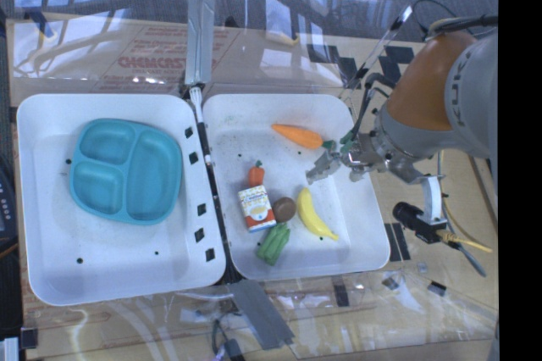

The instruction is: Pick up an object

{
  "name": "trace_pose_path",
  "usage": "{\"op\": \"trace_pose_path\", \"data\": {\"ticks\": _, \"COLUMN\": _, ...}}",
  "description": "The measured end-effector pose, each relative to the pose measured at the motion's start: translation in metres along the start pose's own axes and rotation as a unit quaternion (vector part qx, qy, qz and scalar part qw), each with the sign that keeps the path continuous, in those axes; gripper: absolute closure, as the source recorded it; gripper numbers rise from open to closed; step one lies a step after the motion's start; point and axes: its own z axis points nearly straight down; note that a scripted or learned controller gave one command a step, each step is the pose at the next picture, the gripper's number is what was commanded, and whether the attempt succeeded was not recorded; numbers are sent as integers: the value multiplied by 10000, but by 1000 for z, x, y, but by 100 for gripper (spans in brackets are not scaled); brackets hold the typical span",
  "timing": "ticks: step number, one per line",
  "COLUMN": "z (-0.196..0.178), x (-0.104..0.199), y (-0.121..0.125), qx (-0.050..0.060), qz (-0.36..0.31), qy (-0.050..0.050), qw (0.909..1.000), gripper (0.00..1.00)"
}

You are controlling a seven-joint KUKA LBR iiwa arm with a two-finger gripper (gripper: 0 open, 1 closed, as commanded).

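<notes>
Claw point(326, 164) hovers open and empty at centre-right, above the right bin point(364, 219). Nearest target, the banana point(315, 215), lies just below it — light, smooth, curved; likely best pinched across its thick middle.

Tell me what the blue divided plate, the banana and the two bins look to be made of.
Blue divided plate: likely moulded plastic, matte, uniform colour with soft rounded ridges.
Banana: probably toy plastic, smooth and evenly yellow.
Left bin and right bin: seemingly thin white plastic, dull finish, rounded corners.
</notes>
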Motion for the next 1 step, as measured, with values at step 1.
{"op": "trace_pose_path", "data": {"ticks": 1, "z": 98, "x": 1, "y": -10, "qx": -21, "qz": -1165, "qy": -6, "qw": 9932, "gripper": 0}}
